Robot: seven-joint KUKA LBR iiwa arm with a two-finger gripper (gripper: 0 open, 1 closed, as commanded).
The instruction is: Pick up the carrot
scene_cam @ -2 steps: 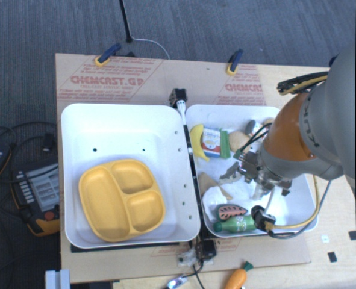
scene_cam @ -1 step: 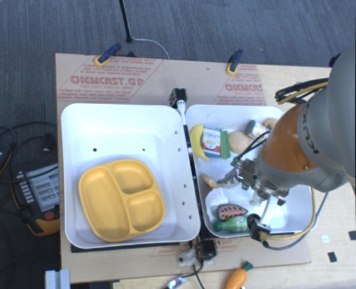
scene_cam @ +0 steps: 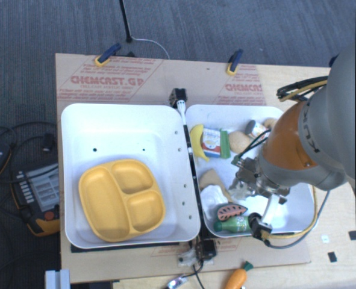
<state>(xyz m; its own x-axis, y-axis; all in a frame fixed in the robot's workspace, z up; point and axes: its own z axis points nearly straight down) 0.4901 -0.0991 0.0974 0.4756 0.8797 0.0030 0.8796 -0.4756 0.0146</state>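
Carrot [scene_cam: 237, 277] outside bins, bench front edge; end effector [scene_cam: 257, 205] state untellable.

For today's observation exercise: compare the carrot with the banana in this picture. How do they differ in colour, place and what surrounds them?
1. Colour: the carrot is orange with a green tip; the banana is yellow.
2. Place: the carrot lies on the bench, outside the bins, near the front edge; the banana lies inside the right bin, by its left wall.
3. Surroundings: the carrot lies alone; the banana sits among other items.
Both are long, narrow food items.
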